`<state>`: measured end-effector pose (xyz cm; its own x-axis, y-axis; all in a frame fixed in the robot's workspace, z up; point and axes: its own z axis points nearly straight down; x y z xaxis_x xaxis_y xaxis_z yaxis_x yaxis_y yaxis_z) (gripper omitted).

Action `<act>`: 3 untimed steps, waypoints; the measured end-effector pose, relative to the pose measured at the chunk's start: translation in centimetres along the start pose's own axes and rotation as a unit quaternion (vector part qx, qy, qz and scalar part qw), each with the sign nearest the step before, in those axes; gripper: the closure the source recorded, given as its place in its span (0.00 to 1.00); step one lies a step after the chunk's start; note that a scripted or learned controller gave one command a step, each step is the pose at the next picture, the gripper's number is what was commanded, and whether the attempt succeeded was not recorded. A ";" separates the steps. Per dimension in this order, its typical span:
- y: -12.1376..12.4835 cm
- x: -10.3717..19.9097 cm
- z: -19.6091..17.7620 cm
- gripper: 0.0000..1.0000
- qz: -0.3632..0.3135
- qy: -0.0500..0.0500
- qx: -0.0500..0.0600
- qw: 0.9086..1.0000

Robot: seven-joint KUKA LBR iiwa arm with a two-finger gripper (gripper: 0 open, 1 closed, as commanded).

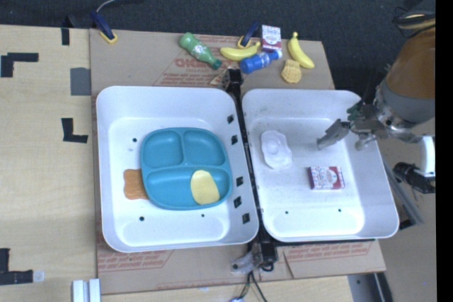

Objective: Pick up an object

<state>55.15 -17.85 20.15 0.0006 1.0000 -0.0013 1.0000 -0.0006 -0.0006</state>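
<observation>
I see the grey arm with its orange band entering from the right, wrist bent so the two-finger gripper [338, 132] points leftward over the upper right part of the right-hand shallow white plastic bin [368, 219]. One slim grey finger [331, 136] slants down toward the bin floor; I cannot tell how far the fingers are parted, and nothing shows between them.

On this bin's smooth floor lie a small flat rectangular red-and-white packet [325, 177], below and just left of the gripper, apart from it, and a pale, translucent, rounded plastic object [274, 149] near the left wall.

The left-hand white bin [113, 173] holds a glossy blue divided plastic plate [177, 163] bearing a rounded matte yellow piece [205, 187]; a flat orange-brown slab [133, 184] touches the plate's left edge.
</observation>
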 end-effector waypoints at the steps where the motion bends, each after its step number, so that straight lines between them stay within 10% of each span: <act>1: -0.2 3.4 10.3 0.00 -0.001 0.001 -0.002 1.000; 2: -3.6 3.5 5.0 0.00 0.000 0.001 0.000 1.000; 3: -2.1 2.6 11.2 0.00 0.000 -0.002 -0.004 1.000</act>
<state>53.06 -15.26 8.94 0.0012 1.0000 -0.0052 1.0000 -0.0011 0.0083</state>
